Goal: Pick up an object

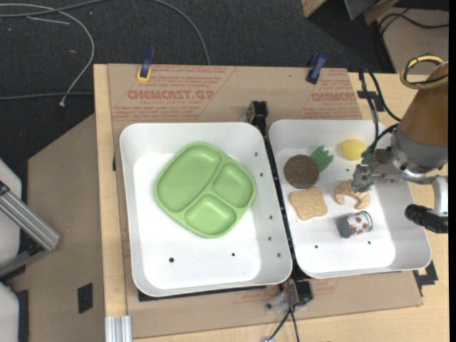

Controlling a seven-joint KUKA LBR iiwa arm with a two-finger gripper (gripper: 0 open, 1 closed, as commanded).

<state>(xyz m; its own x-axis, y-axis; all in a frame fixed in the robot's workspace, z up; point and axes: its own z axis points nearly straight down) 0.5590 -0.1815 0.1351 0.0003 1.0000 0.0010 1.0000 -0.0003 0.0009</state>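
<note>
The left bin (142,255) holds a green divided plate (205,189). The right bin (399,251) holds a brown cookie (301,171), a cracker (308,204), a lemon (351,148) and a small can (354,224). The end effector (361,182) sits low over a tan piece (345,193); whether it is apart or together, I cannot tell.

The table (107,191) is topped with a brown cardboard sheet (214,84) printed in red lettering, held at its far edge by two blue clamps (147,63). Two shallow white bins lie directly on the sheet, side by side and touching along a black hinge-like joint. The left bin (142,248) is the larger; the right bin (399,255) sits beside it, near the table's right side.
</note>
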